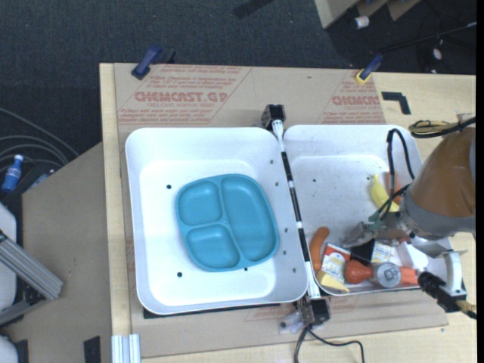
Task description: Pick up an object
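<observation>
Pale wooden worktop [113, 203] under a printed brown cardboard sheet [181, 97], two shallow white plastic bins side by side, left bin [151, 225], right bin [333, 150], near its front edge

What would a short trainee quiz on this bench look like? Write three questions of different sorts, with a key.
1. True or false: the blue divided plate lies in the left bin.
2. Multiple choice: where in the right bin are the small items, such as the orange sausage-shaped toy, heaped? A) far left corner B) near edge C) centre
3. Fill in: the plate has ___ compartments.

Key: 1 true. 2 B: they crowd the near edge, where the end effector is lowered among them; whether it holds anything cannot be told. 3 three.
</observation>
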`<state>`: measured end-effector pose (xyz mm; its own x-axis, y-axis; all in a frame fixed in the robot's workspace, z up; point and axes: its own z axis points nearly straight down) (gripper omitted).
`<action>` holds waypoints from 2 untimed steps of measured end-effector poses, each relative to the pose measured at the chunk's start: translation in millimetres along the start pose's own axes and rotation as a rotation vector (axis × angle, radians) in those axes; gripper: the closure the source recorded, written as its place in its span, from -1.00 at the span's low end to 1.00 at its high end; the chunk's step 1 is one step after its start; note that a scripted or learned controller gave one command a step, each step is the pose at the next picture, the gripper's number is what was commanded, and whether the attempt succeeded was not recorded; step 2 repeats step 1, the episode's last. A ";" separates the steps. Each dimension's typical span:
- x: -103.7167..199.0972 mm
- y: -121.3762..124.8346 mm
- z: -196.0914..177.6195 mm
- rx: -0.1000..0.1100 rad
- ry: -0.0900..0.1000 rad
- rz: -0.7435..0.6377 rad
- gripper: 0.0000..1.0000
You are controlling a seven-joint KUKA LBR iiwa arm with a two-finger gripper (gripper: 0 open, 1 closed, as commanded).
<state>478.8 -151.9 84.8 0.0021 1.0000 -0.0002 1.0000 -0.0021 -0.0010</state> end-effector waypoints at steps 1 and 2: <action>1.6 2.0 -10.5 -0.005 0.001 -0.001 1.00; 1.6 2.0 -10.5 -0.005 0.001 -0.001 1.00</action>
